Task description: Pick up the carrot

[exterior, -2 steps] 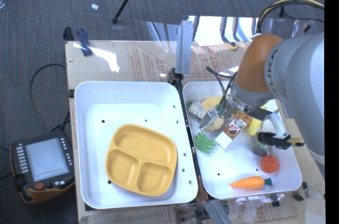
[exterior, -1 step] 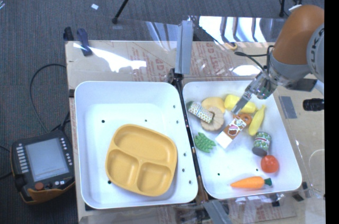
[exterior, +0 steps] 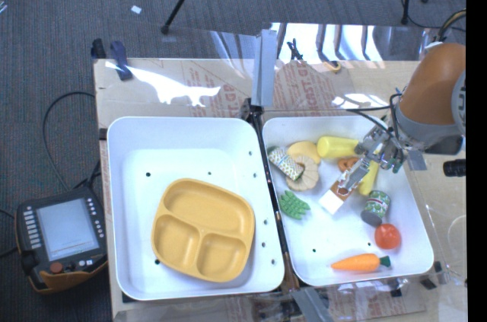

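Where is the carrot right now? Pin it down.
The carrot lies in the right bin, near its front edge towards the right corner, just below the tomato and apart from the gripper farther back.

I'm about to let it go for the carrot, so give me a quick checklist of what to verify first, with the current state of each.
1. Carrot in plain sight, near front edge of right bin: ok.
2. Carrot lies apart from the tomato: ok.
3. Gripper above the carrot: not ok, it hangs over the clutter farther back.
4. Gripper open: cannot tell.
5. Gripper free of other items: cannot tell.
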`<state>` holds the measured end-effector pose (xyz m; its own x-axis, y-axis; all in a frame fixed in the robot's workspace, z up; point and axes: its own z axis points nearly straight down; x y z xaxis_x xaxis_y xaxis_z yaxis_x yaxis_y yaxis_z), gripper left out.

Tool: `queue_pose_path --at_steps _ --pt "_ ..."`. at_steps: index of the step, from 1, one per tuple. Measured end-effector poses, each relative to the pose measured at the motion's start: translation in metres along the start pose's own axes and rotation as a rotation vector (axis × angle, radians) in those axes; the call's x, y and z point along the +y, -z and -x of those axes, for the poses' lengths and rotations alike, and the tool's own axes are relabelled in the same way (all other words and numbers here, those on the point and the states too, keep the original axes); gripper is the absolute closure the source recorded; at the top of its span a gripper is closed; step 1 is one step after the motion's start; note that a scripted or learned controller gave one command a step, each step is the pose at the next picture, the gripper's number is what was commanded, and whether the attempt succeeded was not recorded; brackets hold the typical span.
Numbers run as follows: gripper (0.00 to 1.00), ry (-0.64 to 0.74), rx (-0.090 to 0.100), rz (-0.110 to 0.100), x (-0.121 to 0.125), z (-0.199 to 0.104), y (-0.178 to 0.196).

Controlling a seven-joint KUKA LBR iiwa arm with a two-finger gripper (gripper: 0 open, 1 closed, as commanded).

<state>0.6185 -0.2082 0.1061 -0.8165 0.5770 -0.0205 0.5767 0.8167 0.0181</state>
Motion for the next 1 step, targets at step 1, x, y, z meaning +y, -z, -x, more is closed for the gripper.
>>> queue_pose_path --at_steps 1 --pt "0.00 -0.012 -0.005 -0.008 0.0750 -0.0564 -0.0011"
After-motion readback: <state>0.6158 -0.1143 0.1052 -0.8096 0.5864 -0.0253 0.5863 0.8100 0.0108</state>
